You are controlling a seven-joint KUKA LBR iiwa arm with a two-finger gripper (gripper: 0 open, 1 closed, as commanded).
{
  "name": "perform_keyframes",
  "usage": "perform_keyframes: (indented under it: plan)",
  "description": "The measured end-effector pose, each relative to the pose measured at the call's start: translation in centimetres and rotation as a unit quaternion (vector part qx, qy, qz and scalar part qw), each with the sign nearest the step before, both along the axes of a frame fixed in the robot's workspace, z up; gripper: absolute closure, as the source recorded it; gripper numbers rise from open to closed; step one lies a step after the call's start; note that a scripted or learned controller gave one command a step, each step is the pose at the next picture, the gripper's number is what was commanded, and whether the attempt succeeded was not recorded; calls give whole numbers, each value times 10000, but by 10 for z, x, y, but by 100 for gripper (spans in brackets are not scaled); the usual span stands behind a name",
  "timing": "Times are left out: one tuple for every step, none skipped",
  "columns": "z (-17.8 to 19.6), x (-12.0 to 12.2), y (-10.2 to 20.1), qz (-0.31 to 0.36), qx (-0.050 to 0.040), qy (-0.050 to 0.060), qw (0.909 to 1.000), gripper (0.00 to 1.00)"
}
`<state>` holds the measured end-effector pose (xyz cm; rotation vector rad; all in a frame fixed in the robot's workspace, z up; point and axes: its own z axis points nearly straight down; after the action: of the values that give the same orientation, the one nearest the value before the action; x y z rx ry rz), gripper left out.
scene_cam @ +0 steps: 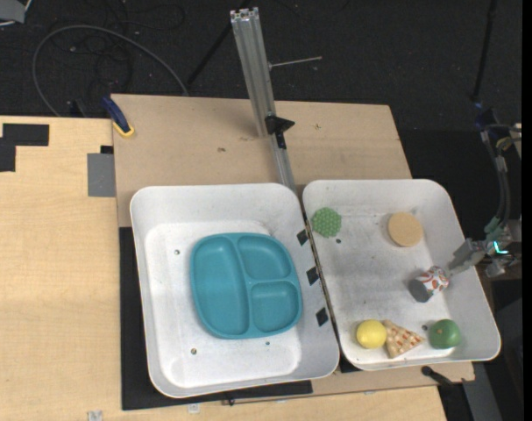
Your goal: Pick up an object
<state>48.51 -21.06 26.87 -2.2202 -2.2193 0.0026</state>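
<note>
The right white bin (pixel 371 202) holds several small things. A green bumpy ball (pixel 326 222) lies at its far left and a tan round disc (pixel 405 230) at the far right. A small grey, red and white can (pixel 429 283) lies on its side near the right wall. Along the near wall sit a yellow lemon (pixel 371 333), a pizza slice (pixel 402 340) and a green apple (pixel 443 332). My gripper (pixel 478 254) hangs at the bin's right rim, just right of and above the can, with nothing seen held.
The left white bin (pixel 160 235) holds a teal divided plate (pixel 245 284). A metal post (pixel 258 77) rises behind the bins. Black clips (pixel 311 274) sit on the seam between the bins. Cables (pixel 502 174) hang at the right edge.
</note>
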Motion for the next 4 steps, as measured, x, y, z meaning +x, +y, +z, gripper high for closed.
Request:
perform_keyframes:
  plan:
    - [1, 0, 0, 1, -2, -8, 10000, 0]
    - [-44, 1, 5, 3, 12, 21, 10000, 0]
    - [-97, 10, 2, 2, 12, 24, 10000, 0]
    - [-160, 12, -1, 1, 13, 23, 10000, 0]
